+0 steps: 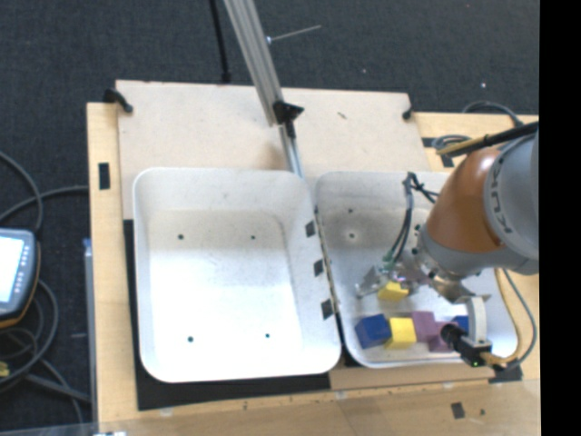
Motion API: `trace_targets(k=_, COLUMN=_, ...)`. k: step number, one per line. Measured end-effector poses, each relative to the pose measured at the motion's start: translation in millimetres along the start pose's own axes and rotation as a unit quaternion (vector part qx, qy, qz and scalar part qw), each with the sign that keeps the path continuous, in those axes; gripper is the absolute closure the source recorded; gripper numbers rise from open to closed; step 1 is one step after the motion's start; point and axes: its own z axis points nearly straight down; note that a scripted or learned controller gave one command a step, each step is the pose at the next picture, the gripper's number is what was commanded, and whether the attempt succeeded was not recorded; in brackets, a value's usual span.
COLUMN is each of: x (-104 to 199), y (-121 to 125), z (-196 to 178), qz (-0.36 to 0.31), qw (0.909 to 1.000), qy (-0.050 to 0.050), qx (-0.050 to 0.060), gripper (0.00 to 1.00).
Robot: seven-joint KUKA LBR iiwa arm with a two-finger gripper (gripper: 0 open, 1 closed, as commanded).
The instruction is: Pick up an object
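Nothing looks lifted yet: the pincer [392,278] hangs low in the right bin [363,198] just above a yellow block [393,292], its opening impossible to tell.

From my end the arm [495,212] came in from the right side of the view, grey body with the orange band bent down at the wrist. The gripper [392,280] pointed down and left, low over the bench. Couldn't really make out how it was set, too small and cluttered.
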Motion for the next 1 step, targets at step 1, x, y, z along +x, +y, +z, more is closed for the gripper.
trace_targets(k=1, x=-2.8, y=1.9, z=-10.7, qz=0.005, qw=1.0, qy=0.0, qx=-0.001, gripper=1.0)
